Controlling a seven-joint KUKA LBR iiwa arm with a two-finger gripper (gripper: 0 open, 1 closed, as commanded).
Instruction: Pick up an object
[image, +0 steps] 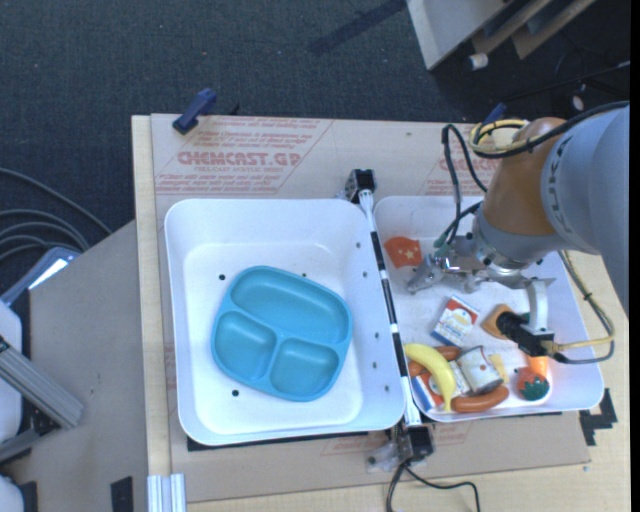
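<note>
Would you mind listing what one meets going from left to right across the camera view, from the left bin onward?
Blue divided plate in the left bin → banana → small carton → orange toy near the right bin's right wall.

Only readable bit sits on the brown cardboard sheet (250, 160) under the bins, upper middle of the frame: red block letters that look like "CHEMCAST GP", with smaller red lines below too tiny to make out. More red print on the same cardboard at upper right, mostly hidden behind the arm. Small carton (455, 323) in the right bin has colourful printing, way too blurry to read.
</note>
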